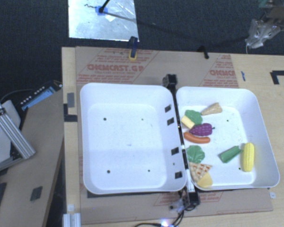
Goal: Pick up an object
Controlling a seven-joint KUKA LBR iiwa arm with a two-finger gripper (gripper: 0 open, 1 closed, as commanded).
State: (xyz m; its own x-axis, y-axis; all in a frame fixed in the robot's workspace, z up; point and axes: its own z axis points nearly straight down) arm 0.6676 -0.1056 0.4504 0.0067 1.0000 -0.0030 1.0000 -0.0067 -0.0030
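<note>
- Nearest the camera, a yellow wedge of toy pizza with red spots point(200, 172) is seen in the front-left corner of the right-hand white bin point(262, 126), touching the divider wall
- Just behind it a flat green leaf-shaped toy point(195, 152) is laid, and well to its right a dark green toy pepper point(229, 153) sits just beside a yellow toy corn cob point(247, 156)
- Mid-bin, an orange toy sausage point(197, 138) is pressed against a purple bunch of toy grapes point(201, 128), with a small yellow block point(187, 122) and a second green leafy piece point(193, 116) crowded in; a tan wedge-shaped toy point(211, 109) lies behind them
- The left-hand white bin point(128, 138) is seen beside it
- Farthest off, the gripper point(260, 32) is parked high beyond the bench's back-right corner, well apart from every toy; nothing is held, and how wide its fingers stand cannot be told from the blur
- The corn cob is judged the best target: it stands clear of the cluster, though the pepper is close. A descent straight over its middle is advised, fingers set across its narrow width, the right bin wall being kept clear
</note>
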